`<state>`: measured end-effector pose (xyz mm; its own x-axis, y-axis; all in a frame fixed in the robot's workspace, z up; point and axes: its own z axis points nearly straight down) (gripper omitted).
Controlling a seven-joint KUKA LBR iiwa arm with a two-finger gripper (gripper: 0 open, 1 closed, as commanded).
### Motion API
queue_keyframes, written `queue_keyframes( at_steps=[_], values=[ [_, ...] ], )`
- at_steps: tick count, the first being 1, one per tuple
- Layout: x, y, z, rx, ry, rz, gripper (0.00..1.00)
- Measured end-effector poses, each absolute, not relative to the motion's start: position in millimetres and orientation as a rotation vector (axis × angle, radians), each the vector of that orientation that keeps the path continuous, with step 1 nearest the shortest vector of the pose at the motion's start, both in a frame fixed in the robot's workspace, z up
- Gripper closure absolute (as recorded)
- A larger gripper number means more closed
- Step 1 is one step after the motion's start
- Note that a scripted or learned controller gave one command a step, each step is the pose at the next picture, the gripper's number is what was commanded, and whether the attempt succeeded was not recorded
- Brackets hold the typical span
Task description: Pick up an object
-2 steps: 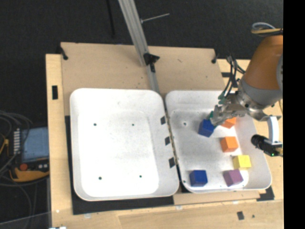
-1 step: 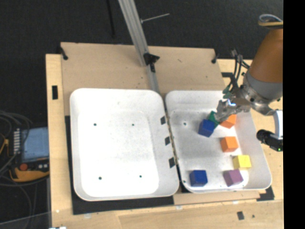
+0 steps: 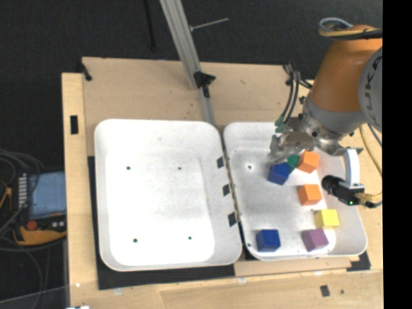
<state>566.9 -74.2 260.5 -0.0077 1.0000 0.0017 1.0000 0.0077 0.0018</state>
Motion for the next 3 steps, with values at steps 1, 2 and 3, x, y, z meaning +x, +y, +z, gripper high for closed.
queue_keyframes(
  at_steps=[1, 2, 3],
  values=[
    [559.6, -24.7, 246.7, 2.215, 2.229, 0.000, 1.00],
    [568.1, 35.7, 243.7, 2.212, 2.231, 0.002, 1.00],
    [572.3, 93.5, 240.3, 2.213, 2.231, 0.001, 1.00]
  ],
)
